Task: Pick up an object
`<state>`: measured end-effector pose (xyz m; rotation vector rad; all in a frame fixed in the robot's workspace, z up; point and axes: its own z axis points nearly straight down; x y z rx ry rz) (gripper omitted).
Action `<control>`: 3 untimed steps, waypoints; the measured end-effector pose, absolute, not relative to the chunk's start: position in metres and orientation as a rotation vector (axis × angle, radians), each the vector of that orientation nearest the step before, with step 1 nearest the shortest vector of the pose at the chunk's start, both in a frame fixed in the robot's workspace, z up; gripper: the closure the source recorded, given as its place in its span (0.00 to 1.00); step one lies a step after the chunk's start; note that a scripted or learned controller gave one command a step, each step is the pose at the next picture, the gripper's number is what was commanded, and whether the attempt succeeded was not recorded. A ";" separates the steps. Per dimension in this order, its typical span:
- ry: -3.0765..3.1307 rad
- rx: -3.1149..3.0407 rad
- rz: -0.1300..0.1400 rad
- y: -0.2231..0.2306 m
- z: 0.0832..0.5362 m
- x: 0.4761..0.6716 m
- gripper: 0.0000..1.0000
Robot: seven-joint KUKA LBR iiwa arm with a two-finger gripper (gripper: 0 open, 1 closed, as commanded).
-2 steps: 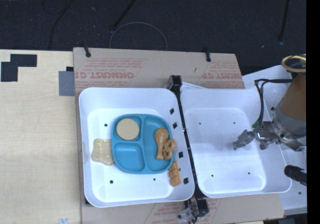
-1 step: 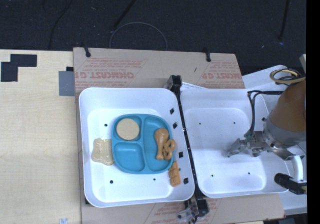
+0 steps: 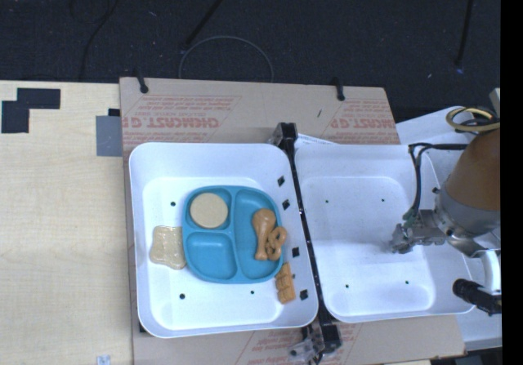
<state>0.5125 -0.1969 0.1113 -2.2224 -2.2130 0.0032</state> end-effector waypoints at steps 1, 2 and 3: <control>-2.225 -2.222 -0.002 -0.203 0.173 0.516 1.00; -2.226 -2.220 -0.002 -0.196 0.228 0.524 1.00; -2.226 -2.222 -0.002 -0.197 0.281 0.525 1.00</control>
